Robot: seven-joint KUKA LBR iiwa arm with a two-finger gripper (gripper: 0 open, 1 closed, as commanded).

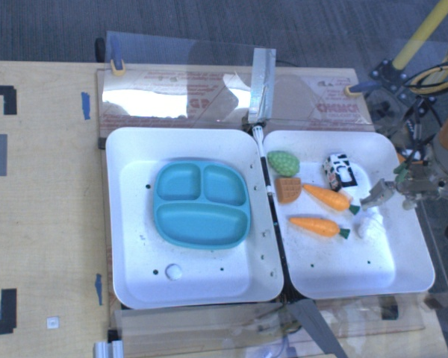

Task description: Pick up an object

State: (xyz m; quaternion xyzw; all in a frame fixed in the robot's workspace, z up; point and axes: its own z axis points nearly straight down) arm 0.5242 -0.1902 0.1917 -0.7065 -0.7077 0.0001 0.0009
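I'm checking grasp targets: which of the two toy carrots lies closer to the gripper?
The upper carrot: its green leaf end lies just beside the gripper in the right bin. The lower carrot sits further toward the front.
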